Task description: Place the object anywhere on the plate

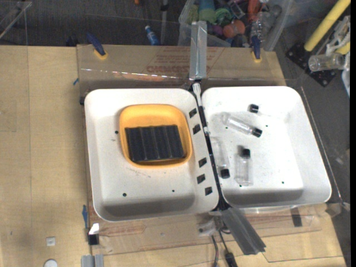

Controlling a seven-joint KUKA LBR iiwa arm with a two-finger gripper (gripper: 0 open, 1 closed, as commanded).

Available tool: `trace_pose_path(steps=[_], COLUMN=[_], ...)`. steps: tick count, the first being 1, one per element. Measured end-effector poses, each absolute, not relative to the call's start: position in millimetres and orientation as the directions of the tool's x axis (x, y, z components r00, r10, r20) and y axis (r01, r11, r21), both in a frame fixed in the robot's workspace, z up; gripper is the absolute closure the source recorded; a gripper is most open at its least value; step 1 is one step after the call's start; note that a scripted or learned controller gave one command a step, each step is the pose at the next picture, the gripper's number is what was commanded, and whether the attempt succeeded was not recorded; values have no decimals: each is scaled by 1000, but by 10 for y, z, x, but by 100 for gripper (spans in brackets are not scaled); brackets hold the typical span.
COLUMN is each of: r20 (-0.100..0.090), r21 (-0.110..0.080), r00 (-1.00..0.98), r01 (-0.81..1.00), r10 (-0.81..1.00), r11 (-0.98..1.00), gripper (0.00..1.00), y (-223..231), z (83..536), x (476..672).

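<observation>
Already a black ridged block (154,143) covers the yellow plate (129,117); clear vials (243,166) could roll off. End effector state: cannot tell.

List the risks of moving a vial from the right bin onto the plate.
1. The clear vials in the right bin are transparent and lie flat, so a grasp may slip or miss.
2. One vial lies against the divider wall, leaving little finger room.
3. The yellow plate already bears a ridged black object, so a round vial may roll off.
</observation>
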State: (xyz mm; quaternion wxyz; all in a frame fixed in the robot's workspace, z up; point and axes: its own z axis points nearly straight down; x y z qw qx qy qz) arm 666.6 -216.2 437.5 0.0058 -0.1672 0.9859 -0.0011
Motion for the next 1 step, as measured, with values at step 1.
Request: trace_pose_path(steps=[1], r20=[-10], r21=[-5], r00=[-913], r01=[-408], r10=[-408], r11=[913], gripper=[100], y=[-2192], z=[4369], x=[6688])
